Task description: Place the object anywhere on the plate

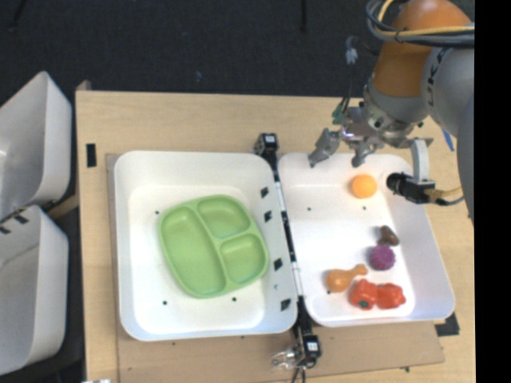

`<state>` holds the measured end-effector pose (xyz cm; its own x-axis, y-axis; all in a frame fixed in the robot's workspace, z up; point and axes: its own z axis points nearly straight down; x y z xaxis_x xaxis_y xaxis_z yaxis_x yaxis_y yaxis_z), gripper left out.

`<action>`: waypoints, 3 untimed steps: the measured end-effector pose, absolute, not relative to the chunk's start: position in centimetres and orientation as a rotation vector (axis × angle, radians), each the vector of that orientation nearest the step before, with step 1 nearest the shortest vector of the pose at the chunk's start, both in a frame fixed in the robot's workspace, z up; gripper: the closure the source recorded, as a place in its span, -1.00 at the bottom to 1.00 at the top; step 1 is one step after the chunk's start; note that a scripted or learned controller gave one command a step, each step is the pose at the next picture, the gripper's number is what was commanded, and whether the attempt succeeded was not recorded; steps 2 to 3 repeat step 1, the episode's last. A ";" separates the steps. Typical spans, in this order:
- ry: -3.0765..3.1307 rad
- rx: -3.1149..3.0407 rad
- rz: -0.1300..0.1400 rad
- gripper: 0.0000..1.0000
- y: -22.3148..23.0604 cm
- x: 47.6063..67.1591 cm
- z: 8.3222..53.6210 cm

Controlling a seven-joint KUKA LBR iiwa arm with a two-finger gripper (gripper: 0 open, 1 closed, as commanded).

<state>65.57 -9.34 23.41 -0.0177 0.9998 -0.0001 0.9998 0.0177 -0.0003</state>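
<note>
I have the claw [342, 152] hovering over the far edge of the right bin [415, 282], fingers spread and released, nothing between them. The nearest candidate to lift is the orange ball [363, 186], which sits just near and slightly right of the claw, in the far part of that bin. Being round, it has no long axis to line up with, so I judge any finger orientation would do; the move turns on dropping a short way toward me and a touch right.

The rest of the right bin's load lies well apart, down at its near end: a small brown piece [388, 234], a purple round piece [382, 257], an orange pear-shaped piece [344, 278], and a red pepper-like piece [377, 295] touching the pear-shaped one or just beside it; I cannot tell which.

The green plate [212, 246], with three compartments, lies in the left bin [136, 309], all compartments bare. It sits left and near of the claw, across the divide between the bins, so the carry will have to clear both rims. Both bins rest on the wooden surface [207, 106].
</note>
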 end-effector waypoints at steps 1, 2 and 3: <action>-2.242 -2.203 -0.001 -1.00 -9.3 65.6 23.4; -2.242 -2.203 -0.001 -1.00 -9.3 65.6 23.4; -2.242 -2.203 -0.001 -1.00 -9.3 65.6 23.4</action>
